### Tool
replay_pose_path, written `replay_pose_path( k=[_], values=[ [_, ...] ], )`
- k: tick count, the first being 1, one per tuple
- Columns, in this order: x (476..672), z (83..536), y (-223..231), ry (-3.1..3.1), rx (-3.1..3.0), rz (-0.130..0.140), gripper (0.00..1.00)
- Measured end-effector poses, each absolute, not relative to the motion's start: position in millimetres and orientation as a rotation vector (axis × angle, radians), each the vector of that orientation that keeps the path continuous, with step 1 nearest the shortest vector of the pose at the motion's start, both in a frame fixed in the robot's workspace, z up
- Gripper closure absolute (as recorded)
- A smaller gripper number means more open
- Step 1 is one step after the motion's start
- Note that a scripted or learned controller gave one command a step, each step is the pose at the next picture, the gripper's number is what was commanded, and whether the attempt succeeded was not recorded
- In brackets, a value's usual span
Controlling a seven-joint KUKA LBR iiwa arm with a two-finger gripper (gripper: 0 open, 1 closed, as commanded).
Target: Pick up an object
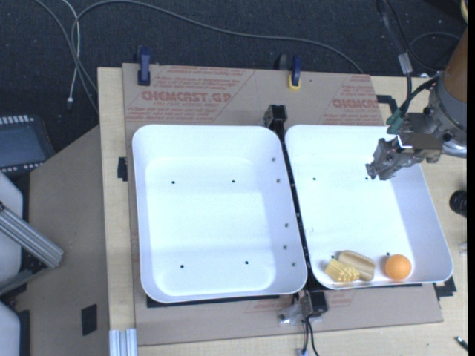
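Observation:
Three small objects lie along the near edge of the right bin (334, 199): a yellow corn-like piece (341, 272), a tan bread-roll shape (357, 260) touching it from behind, and an orange ball (398, 266) to their right. My gripper (380, 167) hangs over the far right part of that bin, well away from the three objects. Nothing shows between its fingers, and the angle hides how far apart they stand.
The left bin (215, 206) sits beside the right one, with a black clip (276, 116) at the far end of the seam between them. Blue clamps (144, 65) (295, 71) hold the board at the back. Cables trail across the dark floor behind.

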State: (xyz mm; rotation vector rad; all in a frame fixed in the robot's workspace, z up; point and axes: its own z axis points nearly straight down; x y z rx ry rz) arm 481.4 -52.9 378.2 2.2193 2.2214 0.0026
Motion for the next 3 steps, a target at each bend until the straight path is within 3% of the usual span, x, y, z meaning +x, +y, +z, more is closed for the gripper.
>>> replay_pose_path(
  k=[3],
  values=[
    [481.9,409.1,-52.8,2.221,2.218,0.004,1.0]
  ],
)
